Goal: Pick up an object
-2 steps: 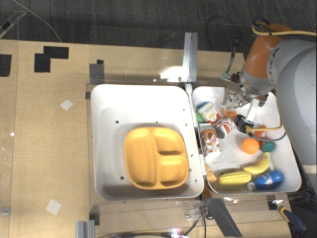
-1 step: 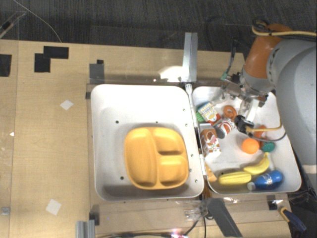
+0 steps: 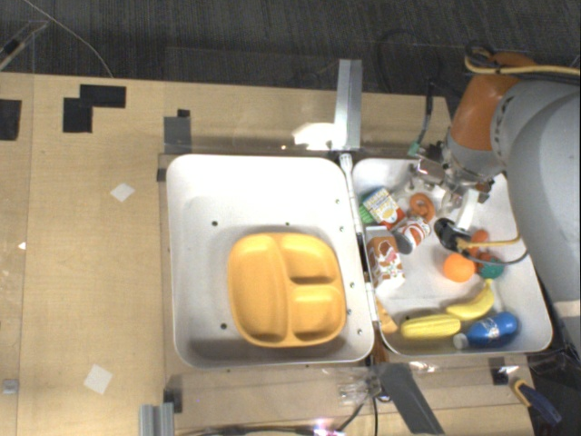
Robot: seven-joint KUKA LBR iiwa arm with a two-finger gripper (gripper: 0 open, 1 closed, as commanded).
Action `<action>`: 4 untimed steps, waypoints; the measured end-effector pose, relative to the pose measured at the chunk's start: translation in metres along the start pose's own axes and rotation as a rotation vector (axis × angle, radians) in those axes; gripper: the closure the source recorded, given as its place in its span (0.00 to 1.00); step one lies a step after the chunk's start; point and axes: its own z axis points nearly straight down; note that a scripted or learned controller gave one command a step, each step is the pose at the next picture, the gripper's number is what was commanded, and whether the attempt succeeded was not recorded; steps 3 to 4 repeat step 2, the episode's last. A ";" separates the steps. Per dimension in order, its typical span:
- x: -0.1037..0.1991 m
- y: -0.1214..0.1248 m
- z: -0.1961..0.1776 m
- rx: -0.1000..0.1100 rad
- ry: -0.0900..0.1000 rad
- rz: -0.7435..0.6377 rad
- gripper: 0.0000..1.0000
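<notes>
My gripper [image 3: 438, 185] hangs over the back of the right bin [image 3: 537, 309], above a small brown ring-shaped piece [image 3: 420, 206]. Next to that lie a green and white packet [image 3: 380, 205] and a red and white can [image 3: 413, 234]. A printed snack pouch [image 3: 387, 263] rests against the bin's left wall. Toward the front are an orange ball [image 3: 459, 268], a banana [image 3: 473, 302], a long yellow piece [image 3: 429, 326] and a blue bottle [image 3: 491, 329]. Nothing is visibly held.
The left bin [image 3: 195, 198] holds a yellow divided plate [image 3: 285, 287]. A metal post [image 3: 349, 98] stands behind the wall between the bins. A small teal piece [image 3: 491, 269] and a red piece [image 3: 478, 237] lie beside the orange ball.
</notes>
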 end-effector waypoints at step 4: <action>0.062 -0.028 -0.102 -0.002 0.005 0.316 1.00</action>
